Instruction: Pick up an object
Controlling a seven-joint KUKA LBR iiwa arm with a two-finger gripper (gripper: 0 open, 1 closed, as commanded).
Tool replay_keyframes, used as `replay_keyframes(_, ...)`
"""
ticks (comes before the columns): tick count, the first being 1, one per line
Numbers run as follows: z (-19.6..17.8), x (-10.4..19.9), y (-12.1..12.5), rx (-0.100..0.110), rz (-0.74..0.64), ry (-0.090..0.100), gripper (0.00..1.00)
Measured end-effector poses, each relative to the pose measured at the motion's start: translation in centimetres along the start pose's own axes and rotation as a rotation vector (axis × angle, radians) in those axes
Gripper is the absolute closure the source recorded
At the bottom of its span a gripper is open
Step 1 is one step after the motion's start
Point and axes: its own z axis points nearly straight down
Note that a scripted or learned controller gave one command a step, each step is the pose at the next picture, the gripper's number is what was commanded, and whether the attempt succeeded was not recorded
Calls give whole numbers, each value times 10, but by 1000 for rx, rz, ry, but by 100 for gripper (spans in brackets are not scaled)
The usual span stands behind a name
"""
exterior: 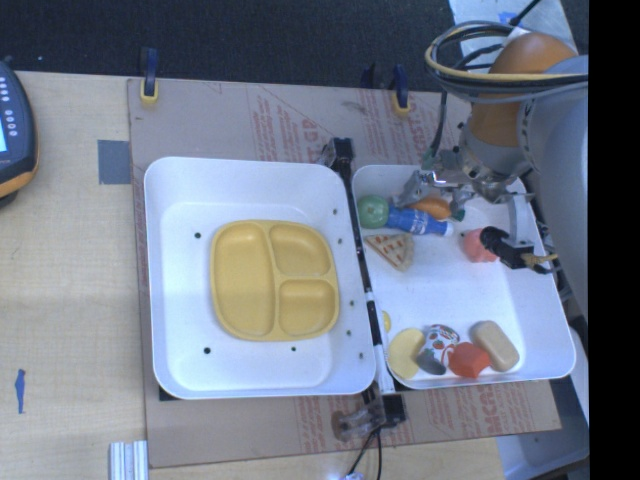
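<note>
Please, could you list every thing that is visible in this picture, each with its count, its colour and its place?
bins: 2, white, side by side on the bench
divided plate: 1, yellow, middle of left bin
ball: 1, green, top left of right bin
bottle: 1, blue, lying right of the ball
wedge: 1, tan, below the bottle
pink item: 1, pink, right side of right bin
round piece: 1, pale yellow, bottom of right bin
patterned item: 1, white and dark, beside it
red item: 1, red, bottom edge
beige block: 1, beige, bottom right
clamps: 2, blue and yellow, top board edge
arm: 1, grey and orange, right
hand: 1, metallic, over the bottle
</note>
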Motion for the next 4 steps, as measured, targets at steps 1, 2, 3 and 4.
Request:
replay_keyframes(1, -48, -16, -2, 11, -5, 10, 0)
replay_keyframes(2, -6, 26, -48, 23, -10, 14, 0)
replay_keyframes(3, 22, -3, -2, 13, -9, 8, 0)
replay_keyframes(4, 21, 6, -4, 18, -10, 10, 0)
